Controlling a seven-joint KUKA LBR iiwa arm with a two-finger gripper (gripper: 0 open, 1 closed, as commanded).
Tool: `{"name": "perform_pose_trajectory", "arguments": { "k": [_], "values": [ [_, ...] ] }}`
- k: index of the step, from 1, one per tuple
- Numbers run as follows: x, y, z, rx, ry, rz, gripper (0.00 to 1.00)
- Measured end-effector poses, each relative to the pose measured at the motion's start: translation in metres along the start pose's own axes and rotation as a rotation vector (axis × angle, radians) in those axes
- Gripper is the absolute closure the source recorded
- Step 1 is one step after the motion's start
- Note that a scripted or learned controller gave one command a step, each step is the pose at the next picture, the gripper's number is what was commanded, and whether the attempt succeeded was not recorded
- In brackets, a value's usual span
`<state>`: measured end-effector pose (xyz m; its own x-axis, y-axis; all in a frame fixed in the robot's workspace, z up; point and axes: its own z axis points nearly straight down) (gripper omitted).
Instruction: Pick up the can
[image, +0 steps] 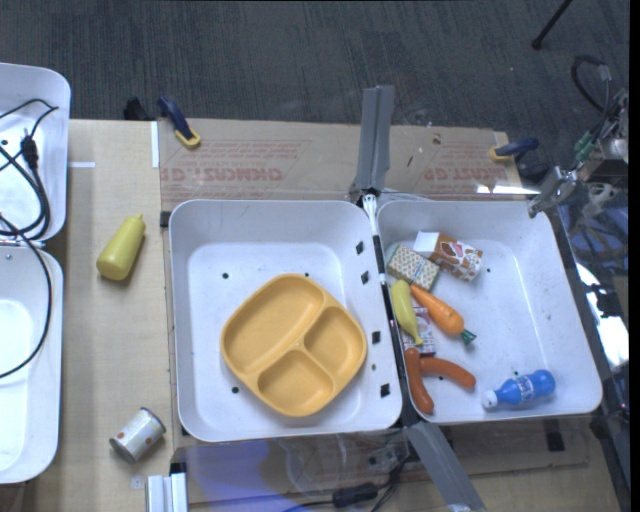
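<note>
The can (137, 433) is small and silver with a reddish pattern. It lies tilted on the wooden bench, outside the bins, just left of the left bin's (190, 400) front left corner. Nothing touches it.
A yellow divided plate (293, 343) lies in the left bin. The right bin (540, 250) holds a banana (403, 308), a carrot (441, 311), two sausages (447, 372), a blue bottle (522, 389) and small boxes (457, 256). A yellow squeeze bottle (121, 248) lies on the bench; white trays (50, 100) with cables stand far left.
</note>
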<state>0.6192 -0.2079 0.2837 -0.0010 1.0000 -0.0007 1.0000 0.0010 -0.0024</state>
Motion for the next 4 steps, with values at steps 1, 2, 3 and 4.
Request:
{"name": "perform_pose_trajectory", "arguments": {
  "k": [1, 2, 3, 4],
  "values": [
    [0.047, 0.040, 0.148, -0.002, 0.000, -0.141, 0.00],
    [0.091, 0.005, 0.183, -0.006, 0.000, -0.172, 0.00],
    [0.096, 0.013, 0.186, -0.009, 0.000, 0.234, 0.00],
    [0.097, 0.012, 0.178, -0.006, 0.000, 0.231, 1.00]
  ]
}}
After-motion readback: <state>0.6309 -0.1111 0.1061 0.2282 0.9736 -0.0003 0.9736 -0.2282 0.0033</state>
